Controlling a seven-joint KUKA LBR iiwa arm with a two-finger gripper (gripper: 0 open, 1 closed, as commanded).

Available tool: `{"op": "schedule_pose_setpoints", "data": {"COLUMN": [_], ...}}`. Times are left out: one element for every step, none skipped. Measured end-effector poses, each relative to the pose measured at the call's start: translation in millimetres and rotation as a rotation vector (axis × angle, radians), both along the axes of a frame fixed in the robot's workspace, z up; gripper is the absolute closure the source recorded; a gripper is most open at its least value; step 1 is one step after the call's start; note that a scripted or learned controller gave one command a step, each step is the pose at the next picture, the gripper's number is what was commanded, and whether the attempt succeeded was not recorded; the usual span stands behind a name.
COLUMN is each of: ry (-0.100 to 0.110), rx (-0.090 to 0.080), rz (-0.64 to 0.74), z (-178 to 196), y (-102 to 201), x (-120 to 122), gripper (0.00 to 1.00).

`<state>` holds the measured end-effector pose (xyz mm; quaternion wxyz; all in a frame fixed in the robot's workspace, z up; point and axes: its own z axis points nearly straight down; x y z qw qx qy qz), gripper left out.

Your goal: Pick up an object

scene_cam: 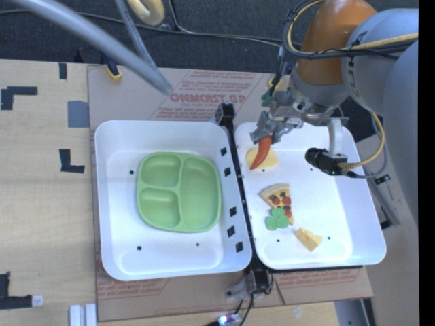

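Gripper: the two-finger gripper (266, 136) is clamped on a red-orange toy carrot (261, 156) — above the right white bin (353, 243).
Left white bin (115, 250): green divided plastic tray (179, 191).

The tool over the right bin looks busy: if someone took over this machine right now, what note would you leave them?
Tool: low over the right bin, near its back left corner, shut on an orange-red toy piece hanging from it.
Right under that: a yellow piece. Nearer the front: pizza slice, green piece, cheese wedge.
Left bin: green divided plate.
Done: a piece seems gripped.
Left: lift it clear; the grip may fail.
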<state>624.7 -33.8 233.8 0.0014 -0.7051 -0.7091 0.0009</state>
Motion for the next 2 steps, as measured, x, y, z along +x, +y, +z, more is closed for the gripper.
{"op": "schedule_pose_setpoints", "data": {"ry": [0.000, -0.001], "rx": [0.000, 0.001], "rz": [0.000, 0.002], "z": [-13.5, -10.1], "y": [52.7, 112.9], "x": [-12.1, -20.9], "gripper": [1.00, 1.00]}}
